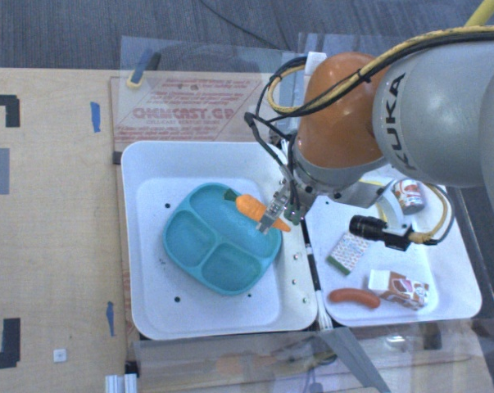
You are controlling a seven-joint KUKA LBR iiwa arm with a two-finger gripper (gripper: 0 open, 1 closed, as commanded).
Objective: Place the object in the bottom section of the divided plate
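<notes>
Looking down on your left bin (pixel 140 219), you are seeing the gripper (pixel 273 217) hanging over the right rim of the blue divided plate (pixel 218 248), its fingers pinching the toy carrot (pixel 251 207). The carrot is lying slantwise across the plate's upper right edge, green top pointing left. In your right bin (pixel 460 293), a sausage (pixel 355 298), a small carton (pixel 402 289) and a can (pixel 409 195) are sitting well apart.

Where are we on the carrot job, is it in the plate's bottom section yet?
Not yet. The carrot lies across the upper right rim of the blue divided plate in the left bin, so it has reached the plate. The gripper is at the carrot's right end; a grasp isn't clear. Left: getting it into the bottom section.
</notes>
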